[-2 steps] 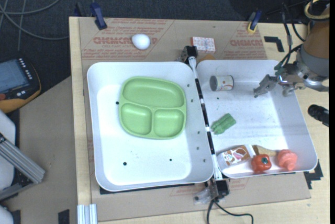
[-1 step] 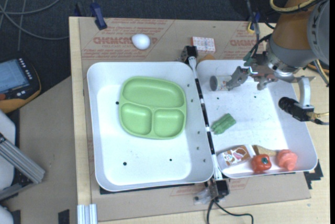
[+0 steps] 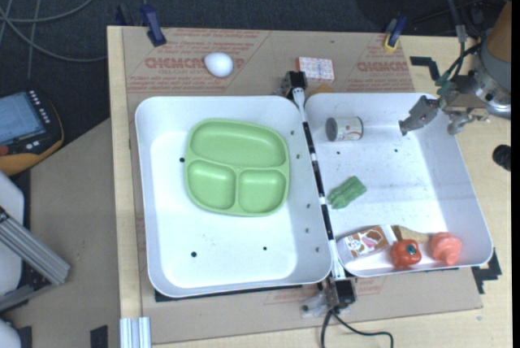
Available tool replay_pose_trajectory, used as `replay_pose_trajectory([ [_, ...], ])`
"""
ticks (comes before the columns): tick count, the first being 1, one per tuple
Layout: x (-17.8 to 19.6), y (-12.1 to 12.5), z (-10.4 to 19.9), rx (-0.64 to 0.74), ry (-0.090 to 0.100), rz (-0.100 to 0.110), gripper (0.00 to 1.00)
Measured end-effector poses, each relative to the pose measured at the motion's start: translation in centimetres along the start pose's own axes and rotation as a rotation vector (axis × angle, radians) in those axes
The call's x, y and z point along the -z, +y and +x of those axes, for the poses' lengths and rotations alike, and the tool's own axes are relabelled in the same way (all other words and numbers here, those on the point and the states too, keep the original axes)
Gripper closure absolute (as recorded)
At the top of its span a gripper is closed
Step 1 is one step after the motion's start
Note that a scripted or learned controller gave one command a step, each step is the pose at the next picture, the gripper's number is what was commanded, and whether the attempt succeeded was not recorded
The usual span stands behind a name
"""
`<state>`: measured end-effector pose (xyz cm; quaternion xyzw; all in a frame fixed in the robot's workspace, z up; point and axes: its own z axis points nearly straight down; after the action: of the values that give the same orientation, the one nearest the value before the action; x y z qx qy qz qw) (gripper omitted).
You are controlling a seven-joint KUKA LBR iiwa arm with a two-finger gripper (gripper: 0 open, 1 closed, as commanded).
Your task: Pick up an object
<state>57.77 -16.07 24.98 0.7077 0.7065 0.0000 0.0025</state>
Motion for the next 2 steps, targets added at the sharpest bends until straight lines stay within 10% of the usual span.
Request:
replay_pose_trajectory([
  [1,-5.4,-0.1,5.4,0.004,0.005,0.006,0.0],
  [2,-5.6,2.3,-0.5,0.001,0.001,0.001,0.0],
])
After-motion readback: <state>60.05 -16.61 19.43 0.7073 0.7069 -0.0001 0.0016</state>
